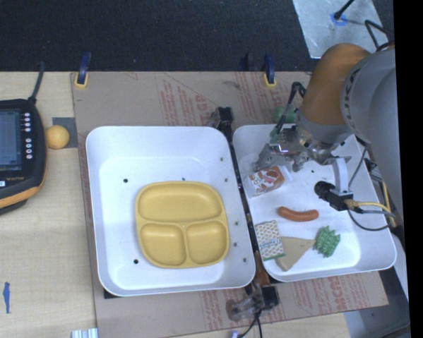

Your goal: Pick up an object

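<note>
My gripper (276, 154) hangs over the back left part of the right bin (368, 259). Just in front of it and slightly left lies a small red and white packet (266, 179). Farther forward in the same bin lie a red-brown sausage (297, 214), a green leafy toy (327, 241), a tan wedge (295, 251) and a small patterned block (269, 239). I see nothing held by the gripper.
The left bin (112, 170) holds a yellow divided plate (181, 223). A teach pendant (9, 154) and an orange ball (57, 136) sit on the bench at the left. The grey arm with its orange band (334, 87) covers the right bin's back right corner.
</note>
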